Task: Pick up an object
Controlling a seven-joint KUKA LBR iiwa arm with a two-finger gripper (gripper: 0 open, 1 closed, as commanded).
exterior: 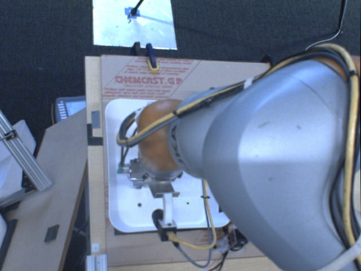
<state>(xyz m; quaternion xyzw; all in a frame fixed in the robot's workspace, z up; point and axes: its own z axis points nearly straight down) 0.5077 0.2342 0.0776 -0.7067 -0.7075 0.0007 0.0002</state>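
**A:** Where is the object we're meant to lift?

**B:** I cannot tell. The grey arm [271, 162] comes in from the right and covers much of the white bin [113, 151]. The bare floor on the near side has only two small dark specks [139, 204], too small to name. Anything worth taking is probably hidden under the wrist.

**A:** And the pincer?

**B:** The pincer [144, 174] hangs below the orange band [155, 134], low over the middle of the bin. The wrist screens it from above, so I cannot tell whether it is spread, pressed together or pinching something. I see nothing carried.

**A:** So how would the object handle?

**B:** That is only a guess. A shallow bin and a pincer this size suggest something small and light, so weight shouldn't be the problem. The bin floor looks smooth and glossy, so a light piece would probably slide if touched on one side first.

**A:** Where should it take hold?

**B:** Across the narrowest part, near the middle, coming straight down so both sides meet it together. If it sits against the bin wall, there may be no room on that side.

**A:** And under the bin?

**B:** A printed cardboard sheet [146, 75], lying flat on the tabletop.
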